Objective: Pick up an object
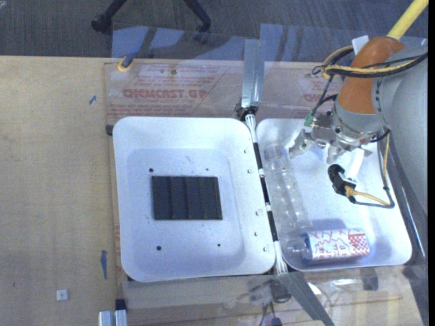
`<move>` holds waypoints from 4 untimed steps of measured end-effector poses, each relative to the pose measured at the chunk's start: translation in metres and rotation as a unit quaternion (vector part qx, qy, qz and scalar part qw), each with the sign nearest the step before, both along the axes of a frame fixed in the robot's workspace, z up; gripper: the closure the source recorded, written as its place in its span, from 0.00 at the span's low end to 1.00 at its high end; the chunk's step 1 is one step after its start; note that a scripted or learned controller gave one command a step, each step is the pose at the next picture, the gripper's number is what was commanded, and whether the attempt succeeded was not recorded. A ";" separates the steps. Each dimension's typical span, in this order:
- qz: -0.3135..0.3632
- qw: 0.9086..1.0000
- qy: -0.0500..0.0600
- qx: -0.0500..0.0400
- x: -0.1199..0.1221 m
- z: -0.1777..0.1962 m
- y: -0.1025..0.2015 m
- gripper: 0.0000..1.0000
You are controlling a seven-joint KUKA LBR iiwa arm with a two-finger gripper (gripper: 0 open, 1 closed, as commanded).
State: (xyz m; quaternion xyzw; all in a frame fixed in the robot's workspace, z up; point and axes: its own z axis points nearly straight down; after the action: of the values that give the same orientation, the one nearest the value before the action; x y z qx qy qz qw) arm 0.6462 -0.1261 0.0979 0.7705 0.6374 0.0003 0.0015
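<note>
Arm [401, 100] cut off at right edge — claw [331, 151] finger state unclear.

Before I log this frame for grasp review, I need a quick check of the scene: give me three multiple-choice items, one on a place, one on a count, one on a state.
1. Where does the red-and-white patterned can lie?
A. Middle of the left bin
B. Near corner of the right bin
C. On the bench outside the bins

2. How many dark ridged blocks are in the left bin?
A. One
B. Two
C. Three

3. How does the clear plastic bottle sit?
A. Upright
B. Lying on its side
C. Held between the fingers

Answers:
1 B: the can rests at the bottom edge of the right bin.
2 A: a single dark block sits in the left bin.
3 B: the bottle lies lengthwise along the right bin's left wall, apart from the gripper above that bin.
</note>
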 end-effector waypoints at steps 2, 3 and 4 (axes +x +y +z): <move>-0.033 0.999 0.002 0.001 -0.107 0.062 -0.076 0.00; -0.134 0.991 0.003 0.002 -0.168 0.076 -0.057 0.00; -0.090 0.996 -0.001 -0.002 -0.149 0.002 0.022 0.00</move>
State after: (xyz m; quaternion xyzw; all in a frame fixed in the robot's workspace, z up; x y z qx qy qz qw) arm 0.4976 -0.1043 0.0996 0.8248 0.5655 -0.0003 0.0031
